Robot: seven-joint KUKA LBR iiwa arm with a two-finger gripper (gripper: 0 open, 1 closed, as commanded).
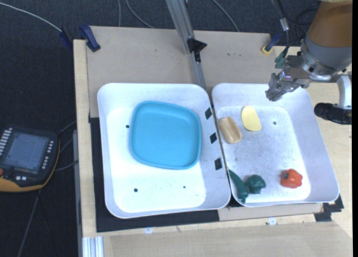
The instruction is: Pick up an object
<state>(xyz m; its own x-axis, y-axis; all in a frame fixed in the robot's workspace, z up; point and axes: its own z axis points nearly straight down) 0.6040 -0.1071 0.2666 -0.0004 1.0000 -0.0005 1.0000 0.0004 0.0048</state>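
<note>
The right bin (313, 138) holds a yellow oval piece (251, 119) near its back, a tan bread-like piece (229, 130) against its left wall, a dark green object (246, 185) at the front left and a red pepper-like object (291, 178) at the front right. My gripper (276, 93) hangs over the back rim of the right bin, to the right of and behind the yellow piece, apart from all the objects. Nothing shows between its fingers.
A blue square plate (165, 134) lies in the left bin (112, 155). A metal pole (179, 4) slants up from between the bins at the back. Blue clamps (88, 37) sit on the bench's far corners. A teach pendant (25, 155) lies on the floor at left.
</note>
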